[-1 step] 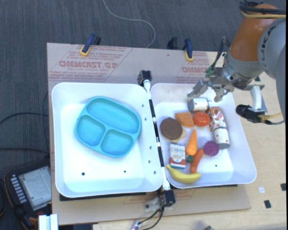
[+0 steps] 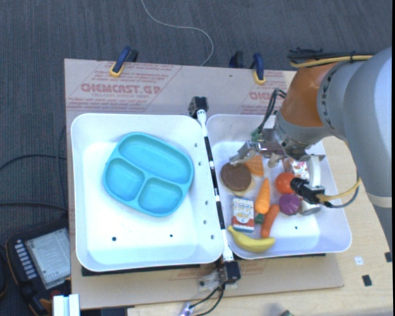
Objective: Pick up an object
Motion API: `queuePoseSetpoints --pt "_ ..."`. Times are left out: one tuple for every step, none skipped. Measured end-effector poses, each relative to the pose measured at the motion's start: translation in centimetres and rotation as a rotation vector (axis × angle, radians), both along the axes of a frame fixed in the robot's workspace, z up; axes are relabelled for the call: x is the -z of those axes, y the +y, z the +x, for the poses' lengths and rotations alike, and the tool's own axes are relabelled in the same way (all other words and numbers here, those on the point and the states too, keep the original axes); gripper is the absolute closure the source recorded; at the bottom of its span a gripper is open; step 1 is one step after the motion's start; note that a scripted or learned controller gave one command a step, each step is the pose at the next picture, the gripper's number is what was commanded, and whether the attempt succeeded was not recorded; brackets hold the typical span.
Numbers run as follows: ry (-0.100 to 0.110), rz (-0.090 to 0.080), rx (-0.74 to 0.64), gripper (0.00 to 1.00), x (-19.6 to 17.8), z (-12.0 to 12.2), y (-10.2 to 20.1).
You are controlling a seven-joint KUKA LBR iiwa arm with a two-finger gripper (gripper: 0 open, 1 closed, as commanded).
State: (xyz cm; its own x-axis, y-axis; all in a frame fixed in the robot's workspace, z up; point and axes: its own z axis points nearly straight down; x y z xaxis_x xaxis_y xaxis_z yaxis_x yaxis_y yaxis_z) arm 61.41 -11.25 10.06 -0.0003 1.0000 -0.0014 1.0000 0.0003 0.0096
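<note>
On the bench [image 2: 85,97], the left bin [image 2: 85,176] carries a blue divided plate [image 2: 148,173] lying flat near its middle, untouched and well apart from the arm. The right bin [image 2: 336,232] holds the likely targets, crowded together: a brown round cookie [image 2: 236,176], a small juice carton [image 2: 243,214] just below it, a yellow banana [image 2: 251,241] along the near wall, two carrots [image 2: 263,197], a purple piece [image 2: 289,204] and a red-orange tomato [image 2: 286,182]. The gripper [image 2: 276,151] hangs low over the upper part of this pile, close to an orange wedge [image 2: 255,166] and the tomato. Whether the jaws stand wide or narrow, I cannot tell. Nothing shows between them, and every item appears to rest in the bin, so I judge the pick not yet made: closing on one object and lifting remain.
</note>
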Motion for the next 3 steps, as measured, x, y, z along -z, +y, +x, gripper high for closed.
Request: queuePoseSetpoints --pt "0.006 0.003 -0.002 1.0 -0.6 0.0 0.1" --pt "0.006 0.003 -0.002 0.0 -0.6 0.0 0.1" --pt "-0.006 -0.001 0.0 0.0 1.2 -8.1 1.0"
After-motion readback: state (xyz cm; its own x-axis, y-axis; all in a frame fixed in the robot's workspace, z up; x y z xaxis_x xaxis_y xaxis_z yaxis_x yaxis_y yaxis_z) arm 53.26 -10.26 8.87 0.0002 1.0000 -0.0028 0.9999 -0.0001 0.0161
